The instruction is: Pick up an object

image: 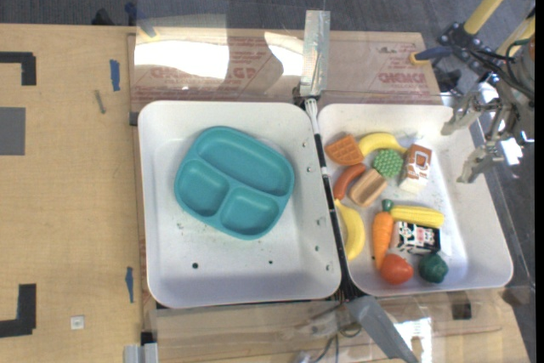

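Observation:
The right bin (484, 221) holds several toy foods. At its back lie an orange wedge (344, 149), a yellow banana (379, 142), a green bumpy piece (389, 162) and a small white-and-red carton (416, 164). A bread roll (367, 187) sits in the middle. A second banana (351, 231), a carrot (382, 234), a yellow corn cob (416, 216), a black-and-white carton (416, 238), a red tomato (395, 269) and a green vegetable (433, 269) lie nearer the front. My gripper (459, 149) hangs above the bin's right rim, open, with nothing between its fingers.
The left bin (161, 268) carries a teal divided plate (234, 180). A clear plastic wall (255, 55) stands behind both bins, with an upright divider (314, 51) between them. Brown bench surface (59, 183) lies to the left.

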`<state>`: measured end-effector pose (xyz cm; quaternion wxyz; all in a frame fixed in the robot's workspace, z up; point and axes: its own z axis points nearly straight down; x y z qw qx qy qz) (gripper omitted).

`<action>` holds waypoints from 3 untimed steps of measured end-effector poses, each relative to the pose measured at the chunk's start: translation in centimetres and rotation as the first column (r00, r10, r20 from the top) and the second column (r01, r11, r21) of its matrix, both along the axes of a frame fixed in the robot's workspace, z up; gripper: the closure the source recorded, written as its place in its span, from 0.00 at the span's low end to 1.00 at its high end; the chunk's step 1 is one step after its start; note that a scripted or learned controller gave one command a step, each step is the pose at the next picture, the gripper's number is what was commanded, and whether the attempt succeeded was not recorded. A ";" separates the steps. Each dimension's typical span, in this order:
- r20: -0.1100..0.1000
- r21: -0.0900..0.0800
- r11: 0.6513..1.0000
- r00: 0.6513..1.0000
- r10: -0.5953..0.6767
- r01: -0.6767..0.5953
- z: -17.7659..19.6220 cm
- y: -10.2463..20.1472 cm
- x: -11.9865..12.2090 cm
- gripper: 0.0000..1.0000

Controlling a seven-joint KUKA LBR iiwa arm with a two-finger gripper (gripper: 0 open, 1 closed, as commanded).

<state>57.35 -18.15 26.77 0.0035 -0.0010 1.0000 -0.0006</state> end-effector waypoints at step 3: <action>0.005 0.000 0.967 0.967 0.256 -0.256 -17.9 6.3 1.6 0.00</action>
